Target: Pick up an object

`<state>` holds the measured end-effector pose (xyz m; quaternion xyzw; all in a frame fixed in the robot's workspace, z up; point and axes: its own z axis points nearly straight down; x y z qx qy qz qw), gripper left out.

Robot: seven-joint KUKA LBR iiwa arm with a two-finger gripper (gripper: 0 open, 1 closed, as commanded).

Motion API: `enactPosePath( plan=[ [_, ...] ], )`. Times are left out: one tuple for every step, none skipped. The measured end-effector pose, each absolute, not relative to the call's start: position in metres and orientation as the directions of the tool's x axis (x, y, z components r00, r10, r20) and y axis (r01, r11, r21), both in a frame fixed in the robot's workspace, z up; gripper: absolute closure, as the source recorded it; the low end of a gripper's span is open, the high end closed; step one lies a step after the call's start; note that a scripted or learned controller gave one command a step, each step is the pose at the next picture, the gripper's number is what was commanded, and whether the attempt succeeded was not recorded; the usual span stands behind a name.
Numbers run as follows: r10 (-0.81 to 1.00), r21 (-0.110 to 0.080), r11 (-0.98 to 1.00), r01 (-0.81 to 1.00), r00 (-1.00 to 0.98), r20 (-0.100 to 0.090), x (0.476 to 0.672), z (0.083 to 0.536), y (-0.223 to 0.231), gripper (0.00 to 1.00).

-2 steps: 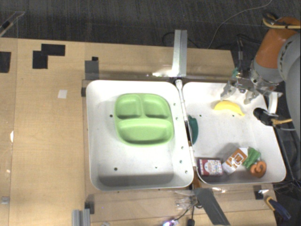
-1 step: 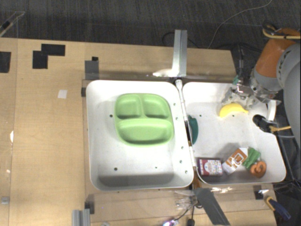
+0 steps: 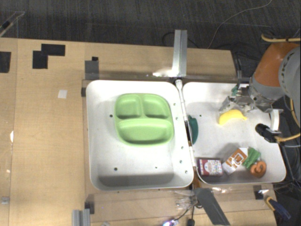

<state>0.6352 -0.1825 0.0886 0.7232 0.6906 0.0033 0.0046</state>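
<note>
- Bins sit side by side on your bench [image 3: 42,126]; the left bin [image 3: 101,168] holds a green divided plate [image 3: 142,118].
- Your right bin [image 3: 207,131] holds a yellow banana [image 3: 231,117], a dark packet [image 3: 210,166], a carton [image 3: 236,160] and a carrot toy [image 3: 257,167].
- The gripper [image 3: 241,102] hangs just over the banana; you cannot tell its fingers' state.

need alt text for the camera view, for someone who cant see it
A grey robot arm with an orange band reaches from the right, its claw just above a yellow banana in the right white bin. That bin's near edge holds small packets and a toy carrot; the left bin holds a green divided tray.
</note>
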Motion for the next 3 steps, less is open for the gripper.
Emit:
enactPosePath(
  plan=[
    [1.0, 0.013, -0.03, 0.999, 0.03, -0.002, 0.612, 0.09, -0.175, 0.0],
    [0.998, 0.002, 0.055, 0.998, -0.055, 0.0, 0.602, 0.136, -0.128, 0.0],
    [0.999, 0.002, 0.054, 0.999, -0.054, 0.0, 0.602, 0.136, -0.129, 0.0]
  ],
)
